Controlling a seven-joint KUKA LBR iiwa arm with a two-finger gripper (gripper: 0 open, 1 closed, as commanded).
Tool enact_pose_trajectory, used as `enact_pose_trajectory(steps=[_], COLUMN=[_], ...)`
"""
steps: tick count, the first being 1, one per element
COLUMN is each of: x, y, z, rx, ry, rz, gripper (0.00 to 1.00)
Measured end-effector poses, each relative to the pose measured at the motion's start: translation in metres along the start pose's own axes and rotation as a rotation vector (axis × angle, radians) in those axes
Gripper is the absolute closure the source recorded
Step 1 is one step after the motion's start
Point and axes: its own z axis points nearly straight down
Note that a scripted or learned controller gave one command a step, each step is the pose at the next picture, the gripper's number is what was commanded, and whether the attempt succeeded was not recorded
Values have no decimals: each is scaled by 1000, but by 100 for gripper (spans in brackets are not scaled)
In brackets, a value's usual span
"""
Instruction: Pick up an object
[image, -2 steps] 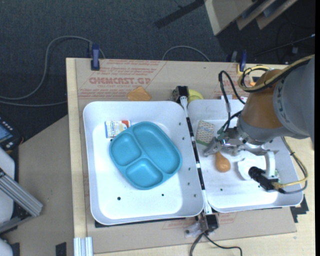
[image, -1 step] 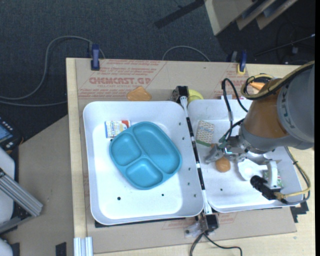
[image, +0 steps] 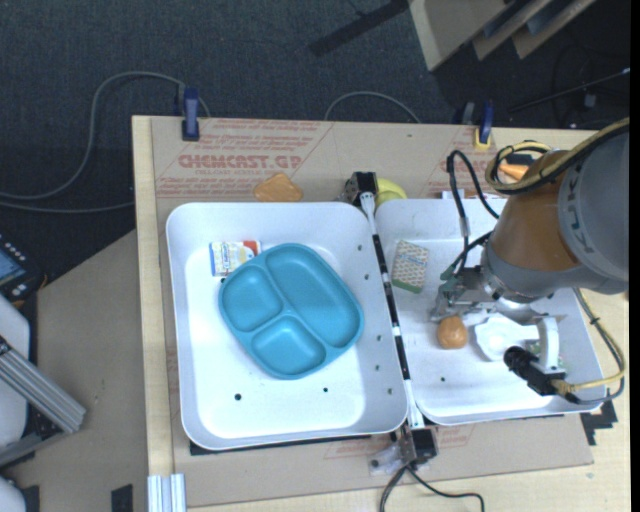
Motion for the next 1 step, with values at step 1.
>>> enact_pose_trajectory(steps=[1], x=[64], y=[3], z=[-135], rx=[-16], ry=[2], rz=[-10], gripper=[100])
